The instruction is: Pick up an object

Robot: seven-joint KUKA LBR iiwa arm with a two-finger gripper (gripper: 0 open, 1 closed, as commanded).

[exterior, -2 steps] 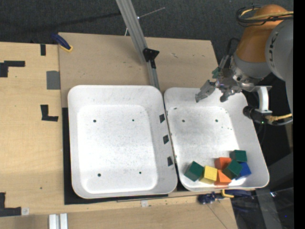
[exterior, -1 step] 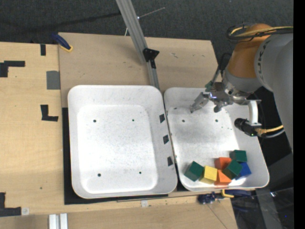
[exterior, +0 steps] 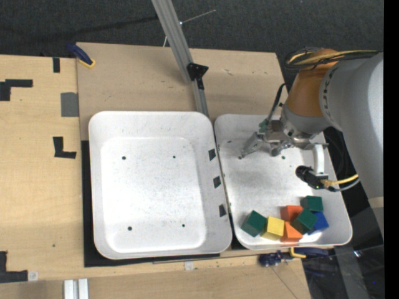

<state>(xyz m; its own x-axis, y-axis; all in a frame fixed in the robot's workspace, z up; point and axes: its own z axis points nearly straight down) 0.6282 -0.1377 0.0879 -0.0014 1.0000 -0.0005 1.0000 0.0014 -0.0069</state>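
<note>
Hovering over the upper part of the right bin (exterior: 249,167), the gripper (exterior: 250,147) is seen with its two thin fingers spread apart and nothing between them. It is held above a bare stretch of the bin floor, well apart from any object, so no grasp can be judged to be in hand yet. The arm (exterior: 324,98) is reached in from the right, its orange band bent low over the bin's far corner. The objects to be picked are gathered in the near right corner of the same bin: a green block (exterior: 254,222), a yellow block (exterior: 274,227), an orange block (exterior: 291,215) and a blue block (exterior: 319,222), packed touching one another against the rim, probably left there by sliding. Such crowding may be expected to leave little room for fingers. The left bin (exterior: 153,179) sits just beside on the surface (exterior: 37,167).
</note>
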